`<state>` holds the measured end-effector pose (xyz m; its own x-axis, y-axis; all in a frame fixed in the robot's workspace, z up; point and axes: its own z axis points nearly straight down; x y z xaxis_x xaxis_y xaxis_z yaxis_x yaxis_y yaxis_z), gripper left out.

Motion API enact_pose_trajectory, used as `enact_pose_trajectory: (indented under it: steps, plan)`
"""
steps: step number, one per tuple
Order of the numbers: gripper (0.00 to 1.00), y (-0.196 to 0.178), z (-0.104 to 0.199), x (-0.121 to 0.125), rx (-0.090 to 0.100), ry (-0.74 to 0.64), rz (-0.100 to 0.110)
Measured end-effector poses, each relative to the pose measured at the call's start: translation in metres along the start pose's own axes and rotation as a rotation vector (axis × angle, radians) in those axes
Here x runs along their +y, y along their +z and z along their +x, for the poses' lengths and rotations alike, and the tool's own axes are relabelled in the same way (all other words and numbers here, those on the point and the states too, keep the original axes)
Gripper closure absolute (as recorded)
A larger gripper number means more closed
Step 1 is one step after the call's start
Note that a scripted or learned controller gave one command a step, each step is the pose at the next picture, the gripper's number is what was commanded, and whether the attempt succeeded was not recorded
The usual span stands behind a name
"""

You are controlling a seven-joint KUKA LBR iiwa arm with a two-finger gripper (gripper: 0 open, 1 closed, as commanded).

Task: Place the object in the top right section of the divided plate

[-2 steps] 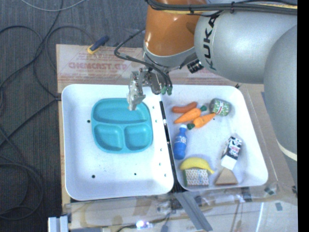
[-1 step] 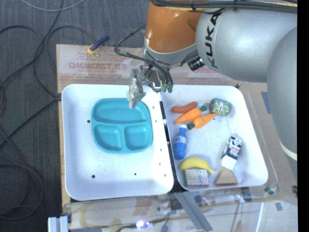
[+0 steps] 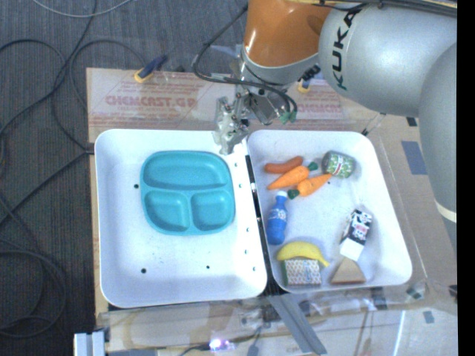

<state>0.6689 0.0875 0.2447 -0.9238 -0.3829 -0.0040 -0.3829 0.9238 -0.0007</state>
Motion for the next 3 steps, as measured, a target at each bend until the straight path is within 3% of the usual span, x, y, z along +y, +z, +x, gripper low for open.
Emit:
enact_pose_trajectory:
  steps: [1,2,3]
  plan:
    - [1.00,-0.131,0.006,-0.017,-0.002,-0.032,0.000]
    - [1.00,-0.191,0.028,-0.071,-0.003,0.016,-0.001]
    - [1.00,-0.139,-0.018,0.048,0.000,0.019,-0.003]
